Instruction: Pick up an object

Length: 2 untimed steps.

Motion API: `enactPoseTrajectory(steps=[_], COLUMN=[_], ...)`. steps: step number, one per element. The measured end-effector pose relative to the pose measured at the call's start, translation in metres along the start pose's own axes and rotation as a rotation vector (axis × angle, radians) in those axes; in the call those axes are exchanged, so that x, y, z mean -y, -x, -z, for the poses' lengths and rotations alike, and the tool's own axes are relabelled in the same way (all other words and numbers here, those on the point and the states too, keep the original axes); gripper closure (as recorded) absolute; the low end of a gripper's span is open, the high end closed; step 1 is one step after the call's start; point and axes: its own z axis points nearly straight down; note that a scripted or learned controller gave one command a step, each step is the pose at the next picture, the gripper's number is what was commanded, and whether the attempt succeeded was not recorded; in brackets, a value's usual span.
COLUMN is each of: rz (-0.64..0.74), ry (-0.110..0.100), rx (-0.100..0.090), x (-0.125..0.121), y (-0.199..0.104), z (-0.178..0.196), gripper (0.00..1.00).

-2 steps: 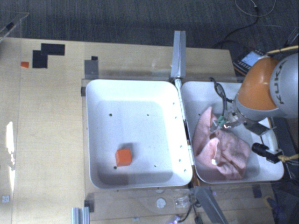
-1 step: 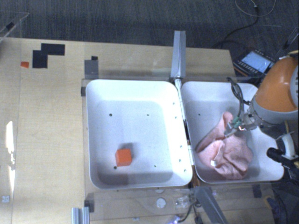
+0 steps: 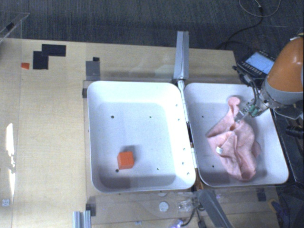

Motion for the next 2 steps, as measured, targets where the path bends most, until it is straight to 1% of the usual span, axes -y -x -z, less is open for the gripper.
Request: enactPoseTrajectory(steps=[1,2], rz=[-0.141,0.099], ry=[0.000,0.000], rx=[0.000,-0.003], x=[-0.080,-0.123], y=[0.015,-0.054], z=[0.036,0.050], gripper=[1.00,1.00])
